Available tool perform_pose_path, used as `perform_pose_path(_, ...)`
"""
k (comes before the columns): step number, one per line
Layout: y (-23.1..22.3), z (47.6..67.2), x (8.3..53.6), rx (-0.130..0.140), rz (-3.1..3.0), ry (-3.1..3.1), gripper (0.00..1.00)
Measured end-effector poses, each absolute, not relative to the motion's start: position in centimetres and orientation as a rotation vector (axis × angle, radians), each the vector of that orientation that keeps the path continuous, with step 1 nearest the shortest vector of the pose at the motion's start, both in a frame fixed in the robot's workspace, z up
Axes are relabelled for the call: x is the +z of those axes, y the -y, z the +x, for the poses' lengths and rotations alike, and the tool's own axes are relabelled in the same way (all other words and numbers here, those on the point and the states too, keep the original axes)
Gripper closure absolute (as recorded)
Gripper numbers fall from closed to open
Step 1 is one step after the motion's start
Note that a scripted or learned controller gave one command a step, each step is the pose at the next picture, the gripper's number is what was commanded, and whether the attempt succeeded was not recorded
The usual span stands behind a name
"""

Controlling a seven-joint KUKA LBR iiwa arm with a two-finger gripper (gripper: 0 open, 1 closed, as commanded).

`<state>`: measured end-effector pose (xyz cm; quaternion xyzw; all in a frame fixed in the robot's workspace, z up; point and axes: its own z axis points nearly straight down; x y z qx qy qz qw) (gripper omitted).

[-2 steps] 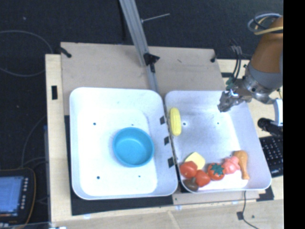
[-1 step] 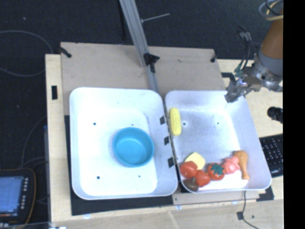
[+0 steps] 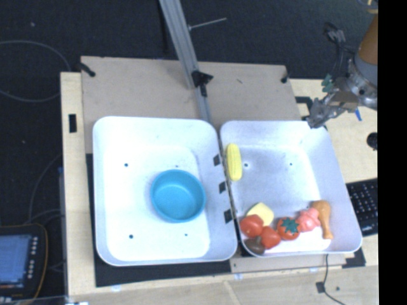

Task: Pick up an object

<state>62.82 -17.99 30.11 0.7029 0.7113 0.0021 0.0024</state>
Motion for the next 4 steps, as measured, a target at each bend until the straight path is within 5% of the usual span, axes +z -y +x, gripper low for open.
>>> perform_pose_path(4,-1.5,63.3,27.6,-0.007,2.217,-2.232,1.00)
